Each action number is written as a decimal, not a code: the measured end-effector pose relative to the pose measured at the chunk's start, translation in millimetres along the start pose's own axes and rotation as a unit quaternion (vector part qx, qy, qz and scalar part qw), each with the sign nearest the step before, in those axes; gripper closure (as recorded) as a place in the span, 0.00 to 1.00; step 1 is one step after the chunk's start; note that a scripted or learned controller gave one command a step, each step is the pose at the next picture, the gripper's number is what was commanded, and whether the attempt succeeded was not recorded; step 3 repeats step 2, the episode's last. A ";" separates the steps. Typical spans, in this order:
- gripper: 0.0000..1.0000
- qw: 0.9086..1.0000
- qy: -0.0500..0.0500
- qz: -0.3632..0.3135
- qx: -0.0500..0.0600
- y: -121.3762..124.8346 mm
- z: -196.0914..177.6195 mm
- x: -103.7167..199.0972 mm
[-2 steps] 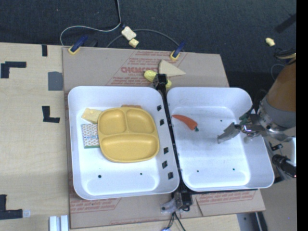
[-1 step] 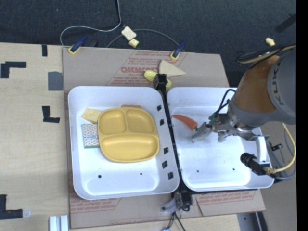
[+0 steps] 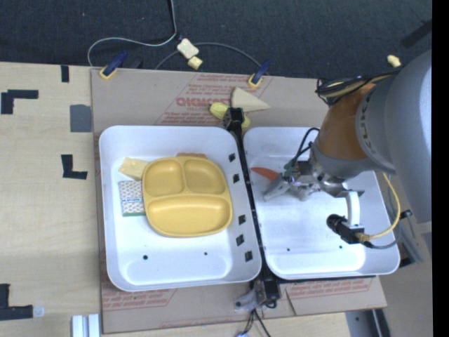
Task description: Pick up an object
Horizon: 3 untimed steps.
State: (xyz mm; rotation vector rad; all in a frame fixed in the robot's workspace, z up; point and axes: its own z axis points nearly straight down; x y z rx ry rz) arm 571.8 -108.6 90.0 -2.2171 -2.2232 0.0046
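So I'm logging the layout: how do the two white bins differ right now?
The left bin holds a yellow divided plate; the right bin holds a small orange object. The gripper hangs over the right bin, not the left. Both are shallow, white and rounded.

Illumination is even and moderately bright from overhead. The white bins (image 3: 175,272) show mild glare without clipping. Shadows are soft and short. The arm (image 3: 393,125) appears slightly blurred; overall resolution is low.
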 end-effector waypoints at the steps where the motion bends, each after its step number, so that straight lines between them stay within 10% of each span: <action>1: 0.00 1.000 0.000 0.000 -0.003 54.6 4.0 16.0; 2: 1.00 1.000 -0.001 0.000 -0.004 53.6 -6.6 15.2; 3: 1.00 1.000 -0.001 0.000 -0.004 53.6 -6.6 15.2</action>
